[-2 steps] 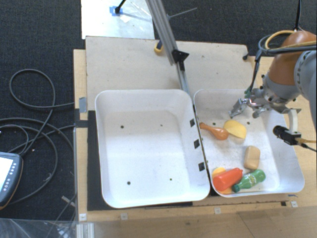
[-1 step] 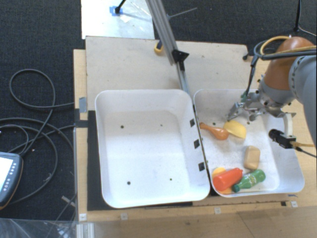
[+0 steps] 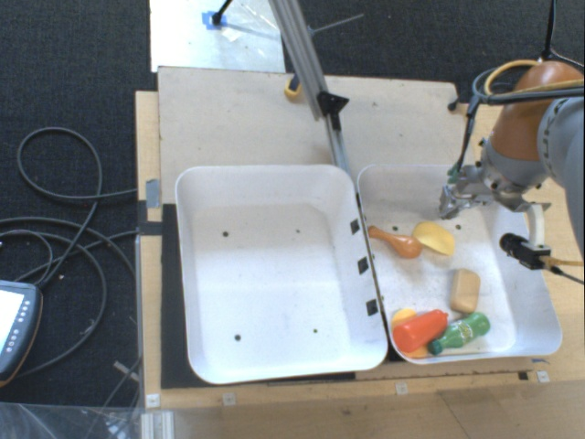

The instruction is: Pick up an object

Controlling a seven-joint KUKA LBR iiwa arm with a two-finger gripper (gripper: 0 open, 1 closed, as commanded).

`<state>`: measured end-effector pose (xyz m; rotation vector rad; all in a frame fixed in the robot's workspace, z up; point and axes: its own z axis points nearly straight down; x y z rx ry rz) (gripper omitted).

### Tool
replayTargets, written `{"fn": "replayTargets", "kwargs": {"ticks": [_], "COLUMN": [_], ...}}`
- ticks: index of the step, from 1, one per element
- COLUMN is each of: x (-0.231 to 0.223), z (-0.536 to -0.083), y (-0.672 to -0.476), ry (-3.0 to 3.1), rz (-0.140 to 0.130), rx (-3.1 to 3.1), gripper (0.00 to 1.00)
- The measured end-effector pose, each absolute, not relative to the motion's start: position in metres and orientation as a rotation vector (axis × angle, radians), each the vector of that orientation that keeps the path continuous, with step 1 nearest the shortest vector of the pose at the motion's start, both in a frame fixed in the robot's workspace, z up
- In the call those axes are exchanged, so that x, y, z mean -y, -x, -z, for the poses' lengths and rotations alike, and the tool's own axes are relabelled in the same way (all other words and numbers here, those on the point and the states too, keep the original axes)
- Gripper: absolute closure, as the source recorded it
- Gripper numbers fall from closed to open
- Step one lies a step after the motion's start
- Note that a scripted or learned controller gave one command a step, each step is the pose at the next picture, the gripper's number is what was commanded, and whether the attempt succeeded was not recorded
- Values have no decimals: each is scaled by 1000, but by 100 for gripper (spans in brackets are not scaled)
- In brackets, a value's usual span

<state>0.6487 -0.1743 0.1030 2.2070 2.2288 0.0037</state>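
Gripper (image 3: 454,199) hung over right bin (image 3: 535,323), finger state impossible to tell. Arm (image 3: 539,126) cut off at right. Two bins; left bin (image 3: 196,190) alongside. One spoon (image 3: 416,241), block (image 3: 464,291), carrot (image 3: 420,329), bottle (image 3: 462,332), well apart from gripper.

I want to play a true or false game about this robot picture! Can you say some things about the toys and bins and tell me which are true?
1. All the toys lie in the right bin. True.
2. The green bottle lies beside the red-orange pepper. True.
3. The gripper holds the tan block. False: the block lies on the bin floor, apart from the gripper.
4. The yellow spoon is in the left bin. False: it lies in the right bin.
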Motion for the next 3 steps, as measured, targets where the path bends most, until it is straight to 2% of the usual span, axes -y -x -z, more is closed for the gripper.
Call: {"fn": "replayTargets", "kwargs": {"ticks": [1, 3], "x": [176, 169], "z": [-164, -282], "y": [-643, -648], "ry": [-2213, -2209], "rz": [-6, -7], "rx": [-2219, -2223], "gripper": [100, 100]}}
